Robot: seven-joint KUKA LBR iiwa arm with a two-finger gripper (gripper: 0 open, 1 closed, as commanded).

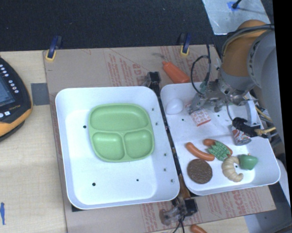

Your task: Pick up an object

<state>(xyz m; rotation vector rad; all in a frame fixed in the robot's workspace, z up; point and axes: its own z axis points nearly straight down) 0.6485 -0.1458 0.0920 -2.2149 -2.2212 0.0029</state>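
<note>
You see the gripper [204, 103] low at the right bin's [271, 178] twelve o'clock edge, just above the red-and-white packet [201, 116]; you cannot tell its state. Hot dog [199, 151], brown patty [199, 170] and croissant [232, 168] lie toward six o'clock.

Two glossy white plastic bins [67, 145] sit on a matt brown cardboard sheet [101, 66] over a pale wood-grain bench [20, 190]; a smooth, matt green plastic divided plate [121, 132] lies in the left one. The arm [255, 53] shows smooth grey casing and a satin orange band.
</note>
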